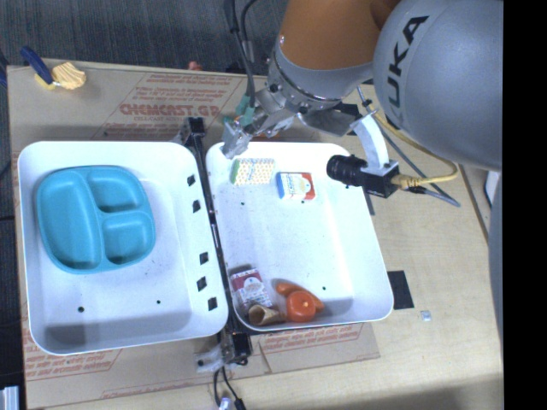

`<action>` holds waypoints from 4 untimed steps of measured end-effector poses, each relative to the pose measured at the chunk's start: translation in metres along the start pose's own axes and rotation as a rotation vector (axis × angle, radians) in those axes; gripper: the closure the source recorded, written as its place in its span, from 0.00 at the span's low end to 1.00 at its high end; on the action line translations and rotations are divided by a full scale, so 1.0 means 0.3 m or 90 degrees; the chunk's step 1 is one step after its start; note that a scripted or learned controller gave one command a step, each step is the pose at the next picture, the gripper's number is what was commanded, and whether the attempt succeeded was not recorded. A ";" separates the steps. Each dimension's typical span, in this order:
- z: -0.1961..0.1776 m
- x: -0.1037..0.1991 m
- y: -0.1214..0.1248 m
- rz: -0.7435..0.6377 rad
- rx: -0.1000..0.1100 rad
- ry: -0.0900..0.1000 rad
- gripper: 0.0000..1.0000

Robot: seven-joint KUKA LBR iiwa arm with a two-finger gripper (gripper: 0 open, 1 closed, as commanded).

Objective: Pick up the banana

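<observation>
My gripper hangs over the back left corner of the right bin, under the orange-banded wrist. It is just behind a small checkered box that lies near the bin's back wall. Whether anything is in its grasp is hidden by the wrist and cables. A white carton with red and blue print lies to the right of the box.
At the right bin's front lie a red-and-white packet, a brown cone-shaped item and an orange round fruit. The left bin holds a blue divided tray. A small yellow object with a blue handle lies outside, far left.
</observation>
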State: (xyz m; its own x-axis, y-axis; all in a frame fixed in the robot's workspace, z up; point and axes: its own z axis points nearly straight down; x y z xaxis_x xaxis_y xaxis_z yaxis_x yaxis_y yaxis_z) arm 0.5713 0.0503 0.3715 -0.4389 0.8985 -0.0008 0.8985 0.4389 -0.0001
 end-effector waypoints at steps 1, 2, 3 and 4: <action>0.303 0.241 0.025 0.236 0.004 0.001 0.00; 0.311 0.449 0.138 0.353 0.003 0.000 0.00; 0.017 0.142 0.027 0.419 0.001 0.000 0.00; 0.121 0.487 0.176 0.440 0.004 0.000 0.00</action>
State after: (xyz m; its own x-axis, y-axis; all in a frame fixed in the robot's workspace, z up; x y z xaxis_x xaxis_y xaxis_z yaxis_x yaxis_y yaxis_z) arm 0.5548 0.2047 0.3351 0.2347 0.9721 -0.0024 0.9720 -0.2348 -0.0057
